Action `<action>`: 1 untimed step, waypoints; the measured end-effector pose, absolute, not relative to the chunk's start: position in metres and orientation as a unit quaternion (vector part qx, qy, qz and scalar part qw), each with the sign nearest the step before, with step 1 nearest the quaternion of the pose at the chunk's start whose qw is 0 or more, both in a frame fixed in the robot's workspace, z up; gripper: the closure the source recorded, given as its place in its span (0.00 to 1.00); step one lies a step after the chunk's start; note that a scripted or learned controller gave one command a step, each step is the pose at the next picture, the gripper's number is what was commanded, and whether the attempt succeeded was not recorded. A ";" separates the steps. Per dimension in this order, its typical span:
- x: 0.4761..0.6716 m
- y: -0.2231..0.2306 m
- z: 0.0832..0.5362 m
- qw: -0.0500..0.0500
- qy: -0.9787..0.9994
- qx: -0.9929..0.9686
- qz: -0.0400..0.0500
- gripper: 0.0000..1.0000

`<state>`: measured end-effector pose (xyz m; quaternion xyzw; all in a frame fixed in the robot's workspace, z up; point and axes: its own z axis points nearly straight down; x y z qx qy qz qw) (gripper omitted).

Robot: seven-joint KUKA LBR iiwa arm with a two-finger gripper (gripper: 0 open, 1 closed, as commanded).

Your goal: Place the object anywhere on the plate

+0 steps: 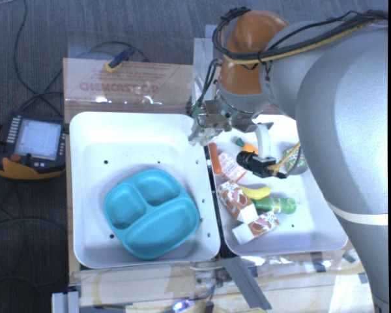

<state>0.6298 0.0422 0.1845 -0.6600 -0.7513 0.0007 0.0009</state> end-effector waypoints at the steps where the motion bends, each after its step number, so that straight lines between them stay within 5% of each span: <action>1: 0.592 0.013 0.314 -0.002 -0.738 -0.675 0.001 1.00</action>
